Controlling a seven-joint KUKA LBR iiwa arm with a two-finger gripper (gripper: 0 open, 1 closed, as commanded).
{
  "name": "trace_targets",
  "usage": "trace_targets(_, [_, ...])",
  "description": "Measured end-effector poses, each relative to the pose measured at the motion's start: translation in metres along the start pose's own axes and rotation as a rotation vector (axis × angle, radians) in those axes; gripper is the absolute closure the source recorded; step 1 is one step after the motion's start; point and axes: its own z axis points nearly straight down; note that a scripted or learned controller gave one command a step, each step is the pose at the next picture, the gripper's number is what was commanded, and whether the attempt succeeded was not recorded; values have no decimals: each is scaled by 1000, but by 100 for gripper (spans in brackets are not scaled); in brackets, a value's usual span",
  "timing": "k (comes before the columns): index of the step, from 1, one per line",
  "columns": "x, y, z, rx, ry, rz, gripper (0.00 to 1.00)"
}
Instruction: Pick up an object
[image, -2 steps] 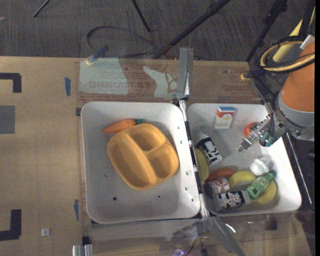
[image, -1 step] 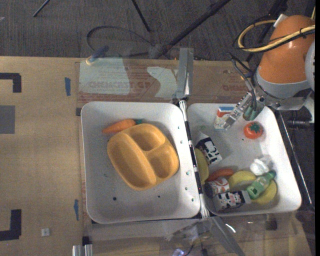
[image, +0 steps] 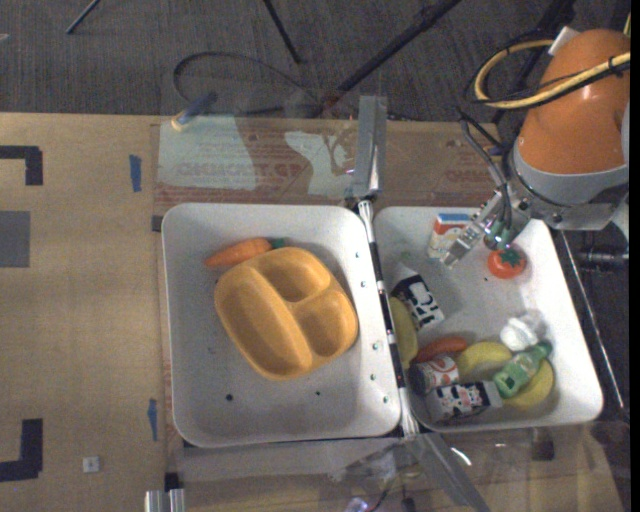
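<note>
Small round orange-red toy tomato with green top (image: 507, 261), sitting upright, near the back right corner of the right white bin (image: 575, 330)

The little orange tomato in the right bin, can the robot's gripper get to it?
Probably yes. The tomato sits by itself on the bare floor of the right bin, with nothing on top of it, and the gripper hangs just beside it.

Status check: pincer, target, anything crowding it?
Pincer low at right bin's far end, grip unclear. Small white carton and round orange-red tomato toy flank it. Nothing seen held.
</note>
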Motion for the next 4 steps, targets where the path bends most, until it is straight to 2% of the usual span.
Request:
trace_targets(1, [-73,17,42,-3,-5,-307,100])
trace_targets(2, [11,38,41,-1,0,-401,100])
trace_targets(3, [50,-13,-3,0,1,-534,100])
trace_targets(4, [24,77,41,-3,-3,-575,100])
